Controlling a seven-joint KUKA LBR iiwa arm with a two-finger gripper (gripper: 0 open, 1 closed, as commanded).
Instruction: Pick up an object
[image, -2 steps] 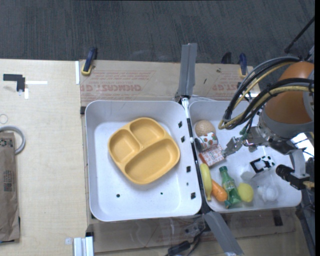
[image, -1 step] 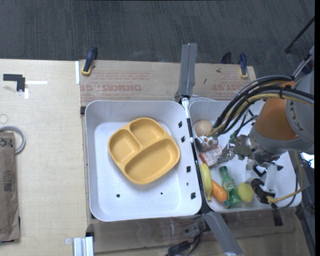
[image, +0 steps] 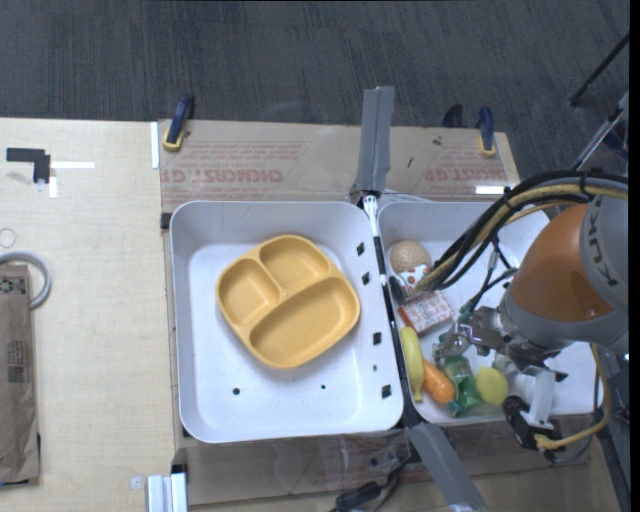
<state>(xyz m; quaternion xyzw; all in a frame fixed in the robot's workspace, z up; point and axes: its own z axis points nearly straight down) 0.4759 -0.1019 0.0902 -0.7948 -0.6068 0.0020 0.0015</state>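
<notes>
Toy food heap (image: 450, 370) in right bin (image: 560, 400): light, stiff, slippery plastic; yellow lemon (image: 491, 384) best grasped across its middle; pincer (image: 470, 335) state cannot be told.

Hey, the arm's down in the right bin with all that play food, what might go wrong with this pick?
1. The banana, carrot, green item and lemon lie packed together, so the gripper may nudge or catch a neighbour.
2. They crowd the right bin near its left wall, which may block the approach.
3. The black cables hang over the bin and could snag.
</notes>
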